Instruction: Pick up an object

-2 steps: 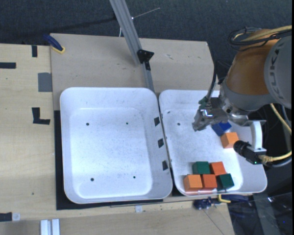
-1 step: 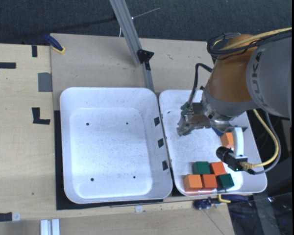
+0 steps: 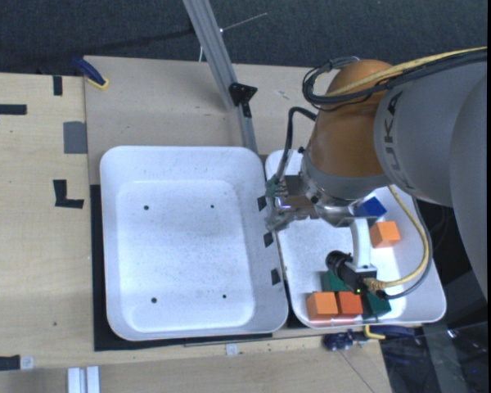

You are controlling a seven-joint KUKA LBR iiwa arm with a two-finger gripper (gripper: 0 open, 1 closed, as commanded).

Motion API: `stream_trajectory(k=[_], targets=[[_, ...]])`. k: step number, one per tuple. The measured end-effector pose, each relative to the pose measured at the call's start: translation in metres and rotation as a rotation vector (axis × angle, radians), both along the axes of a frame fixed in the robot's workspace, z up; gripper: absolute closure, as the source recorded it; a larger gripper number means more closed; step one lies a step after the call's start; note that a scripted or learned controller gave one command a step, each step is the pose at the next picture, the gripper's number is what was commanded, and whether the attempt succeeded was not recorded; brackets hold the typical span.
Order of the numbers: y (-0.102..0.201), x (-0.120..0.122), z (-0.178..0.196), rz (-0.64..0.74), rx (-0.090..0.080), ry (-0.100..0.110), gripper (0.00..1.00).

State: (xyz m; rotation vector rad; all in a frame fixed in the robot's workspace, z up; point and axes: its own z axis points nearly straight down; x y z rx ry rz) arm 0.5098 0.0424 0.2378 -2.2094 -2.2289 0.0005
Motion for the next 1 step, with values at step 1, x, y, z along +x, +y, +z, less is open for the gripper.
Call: stream_trajectory(k=[1], targets=[[0.0478,0.0133,-0.0031,-0.001,-0.001,0.000,1.00]])
